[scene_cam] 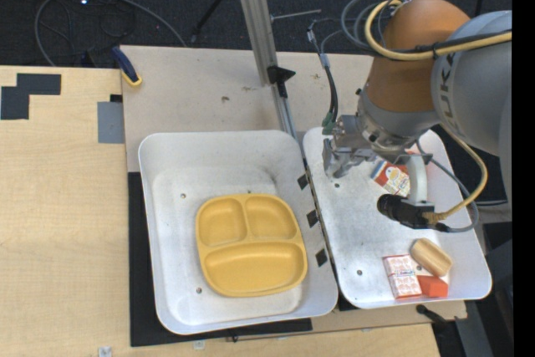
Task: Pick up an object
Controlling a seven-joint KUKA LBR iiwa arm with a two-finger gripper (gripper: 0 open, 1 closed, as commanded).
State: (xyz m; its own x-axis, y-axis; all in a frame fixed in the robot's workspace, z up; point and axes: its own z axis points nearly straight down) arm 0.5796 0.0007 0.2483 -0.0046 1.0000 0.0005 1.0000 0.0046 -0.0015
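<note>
My gripper point(337, 163) hangs low over the far left corner of the right bin point(361, 223), above bare white floor. A small red and white carton point(391, 177) lies just to its right, partly under the wrist. Near the bin's front right corner sit a tan bread roll point(431, 256), a flat red and white packet point(402, 277) and a small orange-red piece point(435, 288). I see nothing held at the gripper.
The left bin point(167, 180) holds a yellow divided plate point(251, 244) in its middle. An aluminium post point(257, 21) rises behind the bins, near the gap between them. The arm's big orange and grey body point(435, 54) hangs over the right bin's far side.
</note>
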